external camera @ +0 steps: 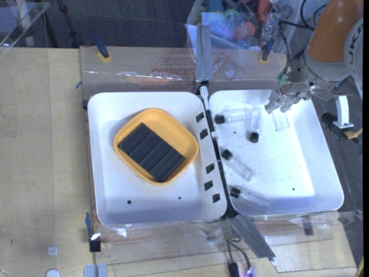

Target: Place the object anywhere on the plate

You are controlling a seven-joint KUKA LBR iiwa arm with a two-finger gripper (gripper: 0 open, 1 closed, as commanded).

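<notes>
Clear vials (249, 196) are lying unmoved in the right bin (323, 172); plate (156, 146) is awaiting one. Gripper (279, 104) is hovering, state indiscernible.

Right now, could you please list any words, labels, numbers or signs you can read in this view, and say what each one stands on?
Dark letters on the arm's orange band: cut off at the frame edge, not readable.
Reddish printing on the clear sheet behind the bins: too blurred to read.
Yellow plate, dark ribbed block, clear vials: no lettering that I can make out.
</notes>
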